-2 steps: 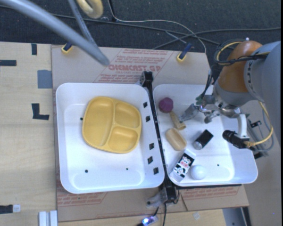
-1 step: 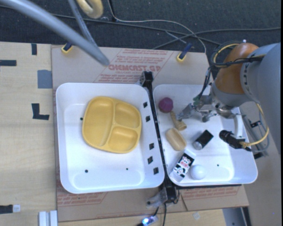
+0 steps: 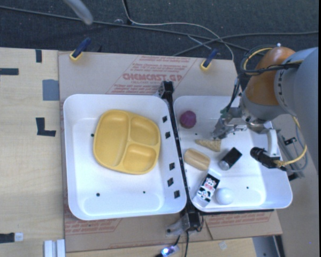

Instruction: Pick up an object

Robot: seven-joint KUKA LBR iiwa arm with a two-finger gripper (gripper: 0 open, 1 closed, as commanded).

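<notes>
Bright, even light; perhaps slightly soft

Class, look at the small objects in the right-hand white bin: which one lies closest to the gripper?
The tan cone-shaped piece: it lies just below the gripper. The purple ball, black block, tan bread roll and white ball lie farther off.

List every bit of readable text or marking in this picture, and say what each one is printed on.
"CHEMCAST GP": red print on the brown cardboard sheet under the bins, upside down from this camera; the smaller red lines around it are too blurred to read.
Black-and-white carton in the right bin: patterned print, no legible words.
Black angular marks on the wooden bench: shapes, not letters.
Nothing else bears readable text.
</notes>
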